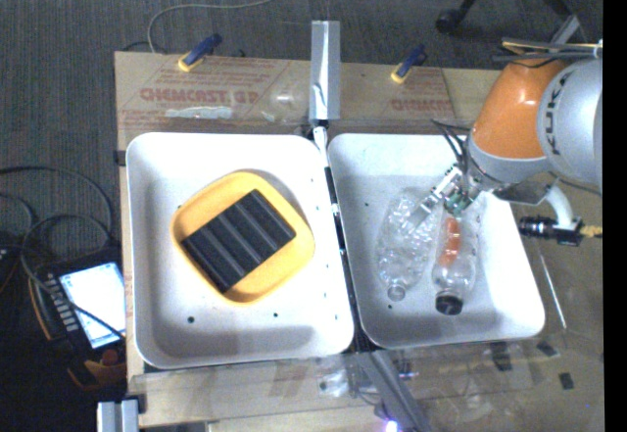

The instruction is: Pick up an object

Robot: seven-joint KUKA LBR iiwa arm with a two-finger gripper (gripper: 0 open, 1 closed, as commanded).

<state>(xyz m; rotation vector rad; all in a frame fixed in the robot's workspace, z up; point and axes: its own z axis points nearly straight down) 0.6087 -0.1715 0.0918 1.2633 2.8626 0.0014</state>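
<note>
Two shallow white bins sit side by side on the bench [196,92]. The left bin [157,322] holds a yellow tray [294,259] with a dark ribbed insert [238,237], lying tilted near the middle of the bin floor. The right bin [509,317] holds two clear plastic bottles lying close together, almost parallel, their caps pointing toward the near rim. The left bottle [404,244] is crumpled and so see-through against the white floor that its outline is hard to follow. The right bottle [453,264] has an orange label near its upper end and a dark cap at the lower end; its top end is covered by the robot's wrist.

The arm [534,121] comes in from the right, its orange band and grey body cut off by the picture's edge. The gripper [453,193] sits low over the far ends of the two bottles, just at or touching the orange-labelled one. From this slanted view the wrist and its cabling hide the fingertips, so I cannot tell whether the jaws are open, closed, or around anything; no bottle is seen lifted off the bin floor.

Behind the bins, a metal post [324,68] stands at the divide, and two blue-and-yellow clamps [199,52] grip the far edge of the bench.
</note>
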